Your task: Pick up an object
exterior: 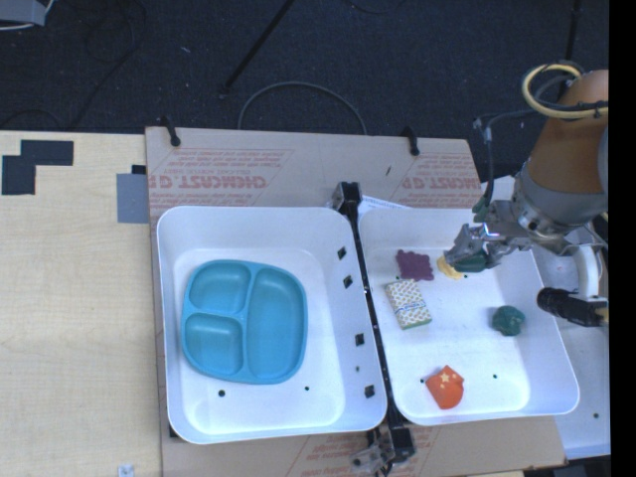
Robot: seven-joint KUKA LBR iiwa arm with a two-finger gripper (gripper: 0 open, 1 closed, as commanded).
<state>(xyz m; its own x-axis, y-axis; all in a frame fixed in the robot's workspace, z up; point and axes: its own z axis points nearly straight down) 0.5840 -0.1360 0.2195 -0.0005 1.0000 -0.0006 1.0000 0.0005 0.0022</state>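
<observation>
My gripper (469, 251) hangs over the upper middle of the right bin (556, 366). Directly beneath its tip is a small dark teal and yellow thing (465, 263); whether it is gripped or just lying under the tip cannot be made out. A purple lump (414, 264) lies just left of the gripper. Below that rests a small patterned box (408, 303). A green ball (508, 319) sits toward the bin's right side, and a red-orange object (446, 387) lies near the front wall.
The left bin (179, 237) holds a blue divided plate (244, 320). A black ridge (360, 306) separates the two bins. Cardboard (258, 172) lies behind them, and the arm's orange-banded wrist (571, 157) rises at the right.
</observation>
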